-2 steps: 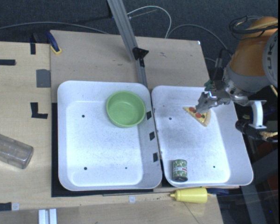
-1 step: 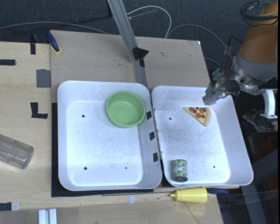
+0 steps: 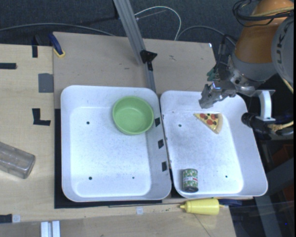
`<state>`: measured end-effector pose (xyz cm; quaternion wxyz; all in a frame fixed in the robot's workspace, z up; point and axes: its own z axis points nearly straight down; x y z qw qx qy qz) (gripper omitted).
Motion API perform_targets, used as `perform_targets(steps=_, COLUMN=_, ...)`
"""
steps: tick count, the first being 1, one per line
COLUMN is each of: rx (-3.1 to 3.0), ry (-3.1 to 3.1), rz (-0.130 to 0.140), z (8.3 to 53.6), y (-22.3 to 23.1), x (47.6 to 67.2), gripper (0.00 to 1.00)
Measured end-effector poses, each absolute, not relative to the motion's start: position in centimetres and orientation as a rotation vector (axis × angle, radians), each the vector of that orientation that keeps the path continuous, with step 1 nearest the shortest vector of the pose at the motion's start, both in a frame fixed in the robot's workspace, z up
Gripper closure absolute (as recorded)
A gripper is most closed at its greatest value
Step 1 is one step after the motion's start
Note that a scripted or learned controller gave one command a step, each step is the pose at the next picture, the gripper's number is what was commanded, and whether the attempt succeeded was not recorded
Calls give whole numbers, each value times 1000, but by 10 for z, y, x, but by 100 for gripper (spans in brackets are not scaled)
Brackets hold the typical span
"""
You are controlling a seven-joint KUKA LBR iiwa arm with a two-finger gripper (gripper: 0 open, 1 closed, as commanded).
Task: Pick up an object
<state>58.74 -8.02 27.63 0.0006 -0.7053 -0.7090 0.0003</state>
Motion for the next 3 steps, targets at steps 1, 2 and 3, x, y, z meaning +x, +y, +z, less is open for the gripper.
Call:
perform_targets(steps=1, rx=-2213, ry=-2227, rz=3, z=253, y=-30, x=606, gripper=100)
perform_targets(steps=2, rx=-2212, ry=-2228, rz=1, z=243, y=26, x=622, gripper=100)
perform_targets(steps=3, rx=-2214, ry=-2228, rz=-1, z=245, y=72, x=647, gripper=100)
